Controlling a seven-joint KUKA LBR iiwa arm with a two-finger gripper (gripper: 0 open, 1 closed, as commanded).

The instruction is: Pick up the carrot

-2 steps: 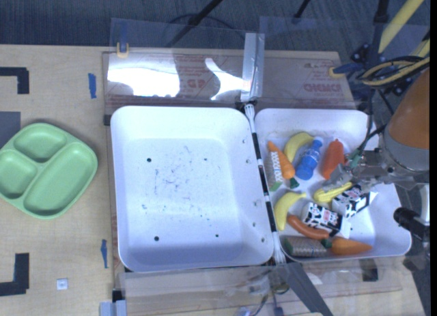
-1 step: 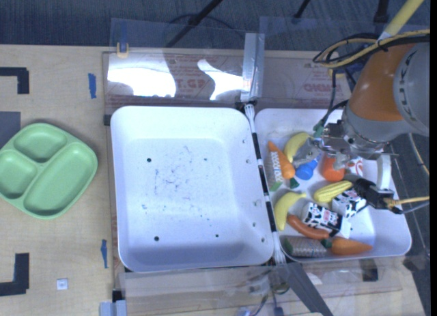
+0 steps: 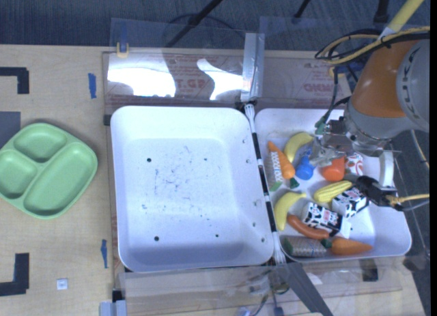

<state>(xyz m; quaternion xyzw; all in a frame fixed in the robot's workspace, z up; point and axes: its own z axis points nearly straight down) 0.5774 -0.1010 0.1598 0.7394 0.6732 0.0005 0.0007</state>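
While carrot (image 3: 351,245) lies at bin's front | fingers (image 3: 326,145) well apart.

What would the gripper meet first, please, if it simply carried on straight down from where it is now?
Probably the small orange-red toy lying under the gripper in the right bin, next to the blue toy. Depth is hard to judge from this slanted view, so take that as likely.

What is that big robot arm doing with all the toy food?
The grey and orange arm is reaching into the right bin, which is crowded with toy food. Its gripper sits low over the pile, near an orange piece. A carrot lies at the bin's near edge, untouched. The left bin sits beside it.
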